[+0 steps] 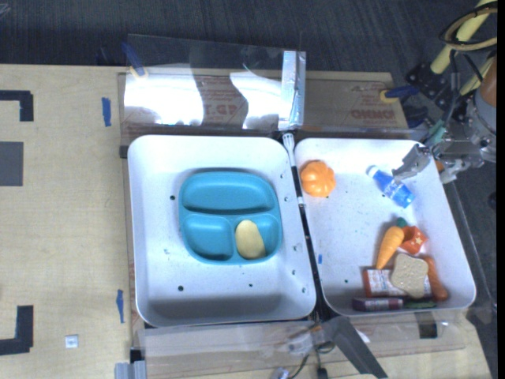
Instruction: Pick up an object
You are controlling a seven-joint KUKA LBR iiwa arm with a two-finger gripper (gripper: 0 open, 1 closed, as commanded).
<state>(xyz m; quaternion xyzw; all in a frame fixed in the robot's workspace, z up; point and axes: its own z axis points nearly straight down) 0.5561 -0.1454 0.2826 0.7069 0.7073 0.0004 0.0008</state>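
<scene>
Front of right bin [461,247]: I see bread slice [409,275], carrot [389,245] and a dark marker [387,303] crowded together; awkward to separate.
Blue bottle [394,186]: I judge it light, stiff, slick plastic; I'd pinch across its body.
Gripper [413,164]: just above the bottle's upper end; grip state I can't tell.
Orange fruit [317,178]: far-left corner, round, likely to roll.

Wooden bench [55,235] bears two white bins [150,212].

Bright even light, strong glare on clear sheet [205,93], slightly soft focus
</scene>
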